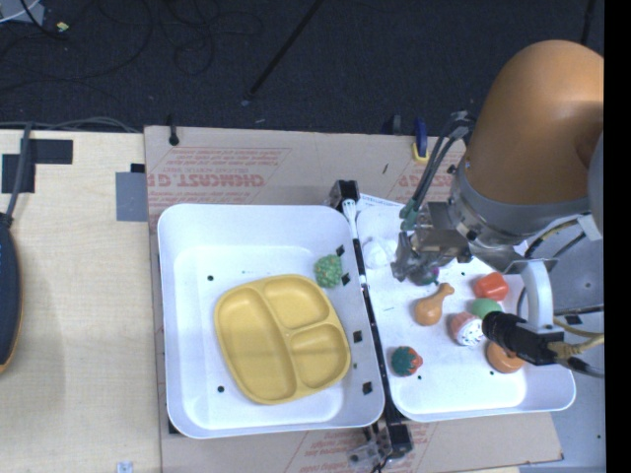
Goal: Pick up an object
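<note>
A: Where is the gripper (418, 264) right now?

B: Low over the right bin (449, 399), near that bin's upper left part, close to the divider between the two bins. The arm (537, 136) comes in from the right, its big orange band filling the upper right of the view.

A: Is it holding anything?

B: I cannot tell. The dark gripper body hides its tips from this slant, and nothing clearly sits in its grasp.

A: What lies near it?

B: A tan chicken drumstick toy (432, 305) just below and to the right of it, lying tilted on the bin floor. Whether the gripper touches it is unclear (they look very close, though). Further right there is a red-orange piece (490, 287), a green piece (484, 307) under it, and a white-and-red speckled object (466, 329) next to that. An orange item (504, 360) rests by the right wall, partly covered by a black cable fitting (523, 340).

A: Anything else in that bin?

B: A small green-and-red toy, something like a strawberry (405, 361), well apart from the gripper, toward the lower left of the bin.

A: And the left bin (187, 313)?

B: It holds a yellow divided plate (281, 336) with three compartments, lying flat and turned at an angle. A green broccoli-like toy (329, 270) sits just beside the plate's upper right corner, close to the divider.

A: What is under the bins?

B: A cardboard sheet (246, 166) with reversed red print, on a pale bench.
</note>
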Controlling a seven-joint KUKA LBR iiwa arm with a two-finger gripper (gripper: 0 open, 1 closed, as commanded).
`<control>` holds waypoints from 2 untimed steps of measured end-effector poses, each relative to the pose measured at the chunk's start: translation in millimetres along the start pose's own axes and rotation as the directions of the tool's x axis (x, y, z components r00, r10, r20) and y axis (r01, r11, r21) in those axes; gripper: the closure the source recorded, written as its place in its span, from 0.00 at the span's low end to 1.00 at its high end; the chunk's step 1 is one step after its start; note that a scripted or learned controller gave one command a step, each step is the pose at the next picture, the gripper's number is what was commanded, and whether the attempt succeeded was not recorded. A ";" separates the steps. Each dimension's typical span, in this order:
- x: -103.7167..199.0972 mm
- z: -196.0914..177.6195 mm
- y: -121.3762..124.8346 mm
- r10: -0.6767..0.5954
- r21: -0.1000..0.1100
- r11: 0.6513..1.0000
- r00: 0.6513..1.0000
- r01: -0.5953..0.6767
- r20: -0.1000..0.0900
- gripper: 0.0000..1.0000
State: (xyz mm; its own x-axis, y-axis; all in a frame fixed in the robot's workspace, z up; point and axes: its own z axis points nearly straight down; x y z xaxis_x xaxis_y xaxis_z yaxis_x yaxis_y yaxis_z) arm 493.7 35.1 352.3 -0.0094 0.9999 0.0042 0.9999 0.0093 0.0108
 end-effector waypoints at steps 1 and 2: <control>-3.7 0.3 -0.2 0.006 0.019 1.000 1.000 -0.006 0.006 1.00; 3.8 -52.8 -16.7 0.009 0.010 1.000 1.000 -0.009 0.004 1.00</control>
